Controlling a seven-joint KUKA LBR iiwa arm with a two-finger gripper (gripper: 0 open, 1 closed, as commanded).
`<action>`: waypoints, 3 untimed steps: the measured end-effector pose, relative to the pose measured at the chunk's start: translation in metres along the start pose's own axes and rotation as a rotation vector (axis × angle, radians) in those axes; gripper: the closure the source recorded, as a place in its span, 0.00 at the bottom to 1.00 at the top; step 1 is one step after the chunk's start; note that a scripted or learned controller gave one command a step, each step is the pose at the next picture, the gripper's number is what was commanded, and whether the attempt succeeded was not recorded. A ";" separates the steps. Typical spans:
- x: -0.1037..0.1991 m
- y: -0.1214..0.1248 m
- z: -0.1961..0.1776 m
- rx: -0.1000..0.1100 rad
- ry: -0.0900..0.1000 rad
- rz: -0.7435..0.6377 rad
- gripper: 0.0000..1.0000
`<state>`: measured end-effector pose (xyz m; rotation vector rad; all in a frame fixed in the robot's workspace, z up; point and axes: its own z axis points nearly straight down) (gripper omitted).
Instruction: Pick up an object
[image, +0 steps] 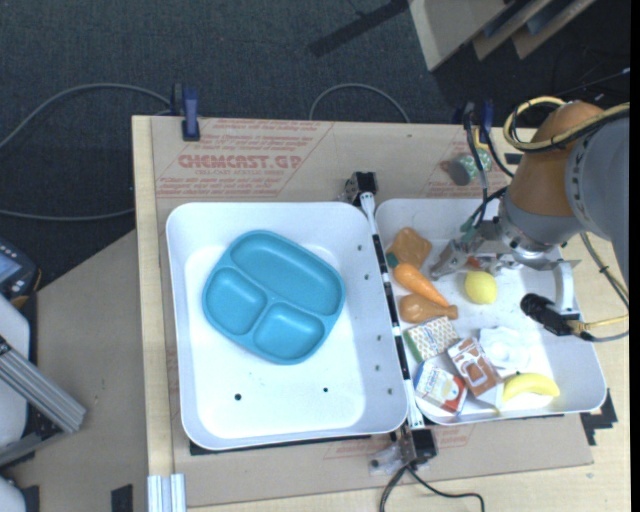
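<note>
Left to right, seen from above at a slant. Bench (250, 160): brown board w/ red lettering, bearing two shallow white bins side by side.

L bin (200, 400): holds a blue divided tray (272, 295) w/ three compartments, lying flat in the upper half of the bin, slightly rotated. Two small dark specks on the bin floor below the tray.

Between bins: a black clip (362, 186) at the top of the shared edge, another at the bottom.

R bin (590, 385): crowded w/ toy food, i.e. the candidate pick objects. Nearest the shared edge, top to bottom: brown lump (409, 246); orange carrot (424, 285) lying diagonally; another orange-brown piece (428, 309) just below, touching or nearly so; a checkered packet (432, 339); a round red-and-white piece (441, 388) at the lower rim. Further R: yellow lemon (481, 288) near bin centre; red-brown-white carton (472, 366); white item (505, 349) beside it; banana (529, 386) at the lower R.

Gripper (474, 254): over the upper middle of the R bin, just above the lemon in the frame and R of the brown lump. Jaw state: cannot tell; metal parts overlap and nothing is visibly held. Arm (560, 180): grey w/ orange band, enters from the R, w/ cables alongside.
</note>
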<state>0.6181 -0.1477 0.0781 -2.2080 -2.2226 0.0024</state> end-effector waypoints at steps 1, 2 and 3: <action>-0.015 -0.040 -0.006 -0.002 -0.003 0.009 0.00; -0.014 -0.038 -0.017 -0.008 -0.005 0.007 1.00; 0.039 -0.007 -0.081 -0.016 -0.006 0.000 1.00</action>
